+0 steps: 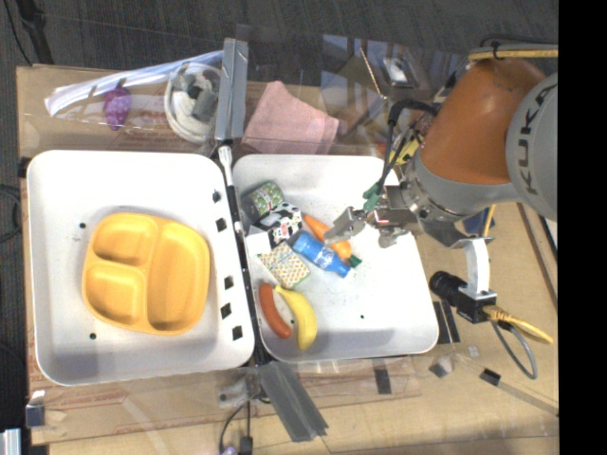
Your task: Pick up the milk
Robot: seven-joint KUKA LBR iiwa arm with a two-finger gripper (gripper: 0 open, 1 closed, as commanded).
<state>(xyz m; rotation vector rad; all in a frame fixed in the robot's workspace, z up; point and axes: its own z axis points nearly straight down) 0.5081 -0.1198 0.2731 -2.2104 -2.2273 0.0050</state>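
A: How many of each thing are counted?

B: Two shallow white bins are seen side by side. In the left bin (pixel 47 254) one yellow plastic tray (pixel 147 271) with three rounded compartments is laid near the centre. In the right bin (pixel 398 301) one black-and-white patterned milk carton (pixel 284 223) is found near the left wall, toward the far edge. Just beside it one green can (pixel 266 198), one orange carrot (pixel 327 230), one blue packet (pixel 320 254) and one checkered box (pixel 286 267) are clustered. One banana (pixel 302 318) and one reddish sausage (pixel 275 313) are placed at the near-left corner.

A: And the gripper?

B: The gripper (pixel 365 226) is held over the bin's middle, beside the carrot; its metal fingers (pixel 346 224) appear spread apart with nothing between them, though the view is blurred there. The wrist is hidden under the orange band.
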